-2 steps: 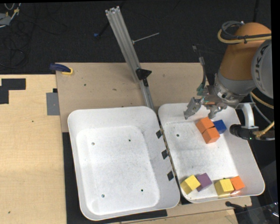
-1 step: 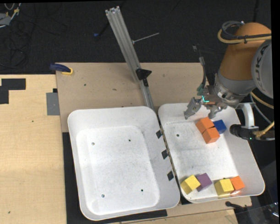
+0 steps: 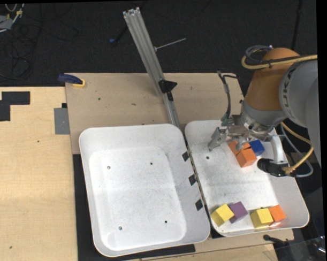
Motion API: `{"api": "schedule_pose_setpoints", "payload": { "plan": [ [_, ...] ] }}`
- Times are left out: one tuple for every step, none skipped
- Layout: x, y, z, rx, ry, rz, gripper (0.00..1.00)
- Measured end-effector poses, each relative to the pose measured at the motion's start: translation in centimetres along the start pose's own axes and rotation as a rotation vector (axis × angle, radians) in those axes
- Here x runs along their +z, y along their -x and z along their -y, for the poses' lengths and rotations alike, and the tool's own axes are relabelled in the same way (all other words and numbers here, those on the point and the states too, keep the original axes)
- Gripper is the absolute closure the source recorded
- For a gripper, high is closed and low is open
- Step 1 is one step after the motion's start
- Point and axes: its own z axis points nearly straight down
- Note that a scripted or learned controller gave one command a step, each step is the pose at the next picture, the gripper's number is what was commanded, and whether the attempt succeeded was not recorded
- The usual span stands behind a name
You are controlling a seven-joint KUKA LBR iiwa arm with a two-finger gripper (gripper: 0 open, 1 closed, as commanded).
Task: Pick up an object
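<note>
The gripper, its grip state unreadable from here, hangs just left of an orange block and blue block.

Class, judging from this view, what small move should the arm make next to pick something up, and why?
Probably shift the gripper slightly toward the orange block and blue block beside it in the right white bin, then lower. Nothing visible sits between its fingers, and those blocks lie nearest.
</note>
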Motion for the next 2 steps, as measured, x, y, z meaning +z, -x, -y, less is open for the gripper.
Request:
{"api": "schedule_pose_setpoints", "payload": {
  "plan": [
    [4.5, 0.2, -0.2, 0.001, 0.002, 0.001, 0.00],
    [6.7, 0.1, -0.2, 0.003, 0.007, 0.001, 0.00]
  ]
}}
